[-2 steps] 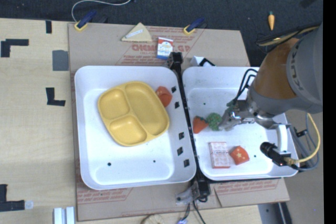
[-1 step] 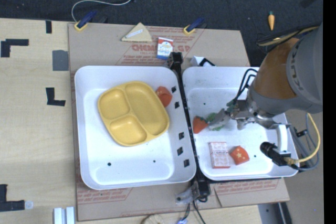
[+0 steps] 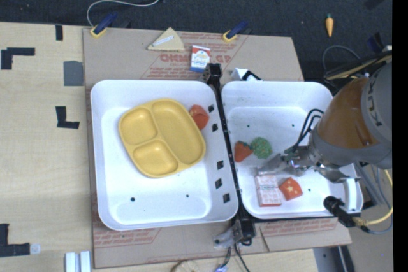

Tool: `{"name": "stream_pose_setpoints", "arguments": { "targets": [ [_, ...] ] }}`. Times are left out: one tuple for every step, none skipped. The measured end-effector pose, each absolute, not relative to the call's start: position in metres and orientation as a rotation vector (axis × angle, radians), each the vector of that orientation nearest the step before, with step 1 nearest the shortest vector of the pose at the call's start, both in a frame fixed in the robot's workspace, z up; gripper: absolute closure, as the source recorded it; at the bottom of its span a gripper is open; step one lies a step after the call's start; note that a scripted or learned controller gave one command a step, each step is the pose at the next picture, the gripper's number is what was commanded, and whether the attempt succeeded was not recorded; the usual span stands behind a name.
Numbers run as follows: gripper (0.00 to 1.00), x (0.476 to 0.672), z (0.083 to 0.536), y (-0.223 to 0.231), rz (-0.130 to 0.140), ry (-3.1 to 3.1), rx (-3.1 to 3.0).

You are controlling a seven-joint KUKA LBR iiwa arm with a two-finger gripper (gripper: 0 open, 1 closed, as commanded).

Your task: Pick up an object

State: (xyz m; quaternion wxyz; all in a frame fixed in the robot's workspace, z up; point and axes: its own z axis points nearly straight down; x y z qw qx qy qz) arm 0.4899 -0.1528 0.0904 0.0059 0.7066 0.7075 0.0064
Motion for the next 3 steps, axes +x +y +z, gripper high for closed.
{"name": "stream_pose_setpoints", "arguments": {
  "targets": [
    [0.0, 0.591, 0.087, -0.113, 0.007, 2.221, 2.213],
    [0.0, 0.586, 0.087, -0.103, 0.001, 2.217, 2.216],
    [0.0, 0.633, 0.086, -0.1, 0.003, 2.221, 2.216]
  ]
}}
